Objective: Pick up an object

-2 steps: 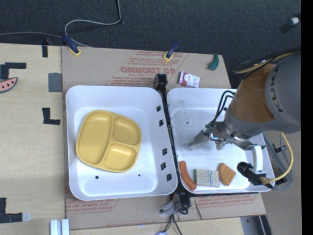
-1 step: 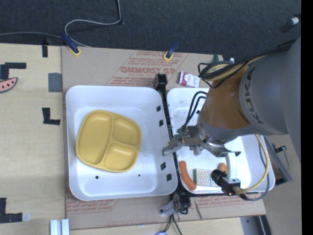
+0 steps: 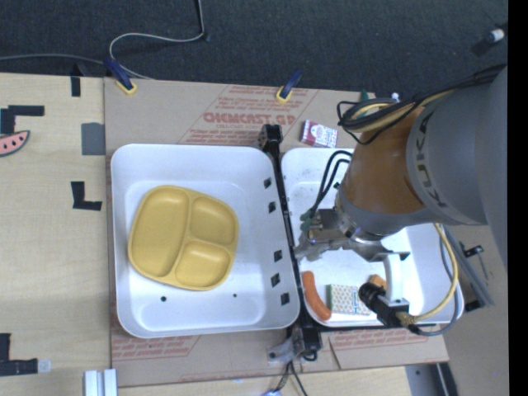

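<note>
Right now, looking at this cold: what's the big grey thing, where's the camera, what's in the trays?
One camera, fixed above the bench, looking down at a slant. The grey shape with an orange band is a robot arm reaching in from the right over the right bin. Its gripper sits low by the divider; what it holds can't be judged. The left bin holds a yellow divided plate. In the right bin, near the front, lie an orange sausage-like item and a small green packet.

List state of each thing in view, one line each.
yellow divided plate: right side up, lying in left bin.
hot dog: lying flat in right bin, near its front edge.
small packet: flat, beside the hot dog.
gripper: low over right bin.
</note>
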Robot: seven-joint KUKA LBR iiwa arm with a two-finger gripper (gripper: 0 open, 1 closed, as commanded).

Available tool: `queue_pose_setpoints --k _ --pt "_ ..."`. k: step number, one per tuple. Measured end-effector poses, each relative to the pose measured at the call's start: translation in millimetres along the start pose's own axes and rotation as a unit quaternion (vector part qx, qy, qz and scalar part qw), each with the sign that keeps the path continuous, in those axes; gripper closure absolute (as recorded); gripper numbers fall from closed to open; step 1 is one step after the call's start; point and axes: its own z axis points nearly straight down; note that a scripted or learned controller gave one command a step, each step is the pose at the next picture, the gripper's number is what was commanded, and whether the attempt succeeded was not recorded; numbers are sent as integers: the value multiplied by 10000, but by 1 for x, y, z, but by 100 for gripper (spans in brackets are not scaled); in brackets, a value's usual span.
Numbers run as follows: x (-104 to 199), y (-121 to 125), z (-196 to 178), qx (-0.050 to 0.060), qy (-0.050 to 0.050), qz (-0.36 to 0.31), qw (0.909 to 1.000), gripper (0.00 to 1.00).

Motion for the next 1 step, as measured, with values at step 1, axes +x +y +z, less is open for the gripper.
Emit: queue_pose_setpoints --k 1 --pt "96 34 10 -2 -7 -1 10000 100"
